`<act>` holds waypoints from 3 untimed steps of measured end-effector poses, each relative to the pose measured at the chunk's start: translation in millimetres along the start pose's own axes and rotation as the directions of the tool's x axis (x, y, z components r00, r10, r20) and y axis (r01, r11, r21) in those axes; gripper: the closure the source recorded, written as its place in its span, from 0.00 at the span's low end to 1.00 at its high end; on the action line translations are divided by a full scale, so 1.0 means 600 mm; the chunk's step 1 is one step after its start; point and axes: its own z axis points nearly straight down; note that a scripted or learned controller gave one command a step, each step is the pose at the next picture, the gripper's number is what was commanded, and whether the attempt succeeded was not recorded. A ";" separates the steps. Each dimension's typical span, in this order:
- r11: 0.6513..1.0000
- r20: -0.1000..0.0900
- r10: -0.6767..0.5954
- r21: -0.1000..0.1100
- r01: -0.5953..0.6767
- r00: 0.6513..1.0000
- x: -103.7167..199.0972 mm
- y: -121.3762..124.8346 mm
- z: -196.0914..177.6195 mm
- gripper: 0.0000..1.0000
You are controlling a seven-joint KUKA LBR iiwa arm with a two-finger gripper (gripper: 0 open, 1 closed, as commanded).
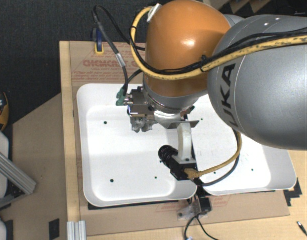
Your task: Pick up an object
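My gripper (pixel 139 121) hangs below the orange wrist band (pixel 186 39), low over the back middle of the left white bin (pixel 118 154). From above I see just its grey metal body, and the bulk of the wrist hides the rest. The bare floor of the left bin shows a few small dark dots. The grey arm covers most of the right bin (pixel 266 176), whose front strip is visible.
Both bins rest on a brown cardboard sheet (pixel 68 134) with red print along its back. A blue and yellow clamp (pixel 98 40) sits at the back left. An aluminium rail (pixel 13 174) lies off the bench to the left.
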 end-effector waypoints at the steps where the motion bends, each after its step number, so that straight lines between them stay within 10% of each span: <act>1: 1.000 0.002 0.000 0.005 0.000 1.000 0.026 0.069 0.102 1.00; 3: 1.000 -0.002 -0.001 -0.006 0.001 1.000 0.025 0.043 -0.017 1.00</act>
